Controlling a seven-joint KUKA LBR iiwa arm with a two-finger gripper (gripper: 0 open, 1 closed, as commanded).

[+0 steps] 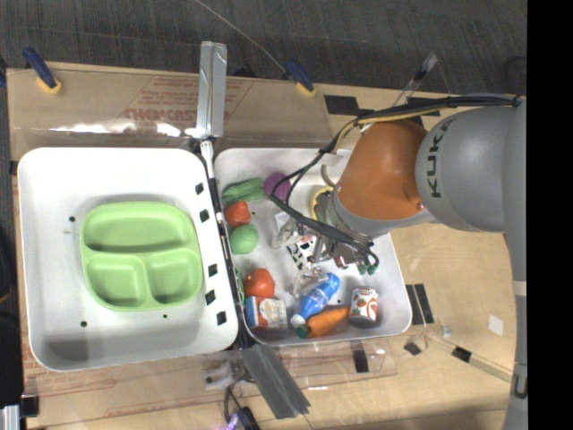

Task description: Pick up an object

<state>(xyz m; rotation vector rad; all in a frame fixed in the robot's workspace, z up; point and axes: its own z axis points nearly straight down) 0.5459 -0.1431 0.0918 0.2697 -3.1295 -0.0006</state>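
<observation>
My pincer hangs low over the right bin, above a heap of toy food, near a blue bottle and a carrot. I cannot tell how wide it is. A green tray sits in the left bin.

Single fixed camera, mounted above the tabletop, looking down at a slant. Far enough back to frame both white bins side by side: left bin and right bin (dark floor along the top edge). Arm entering from frame right, large and close under the lens.
</observation>
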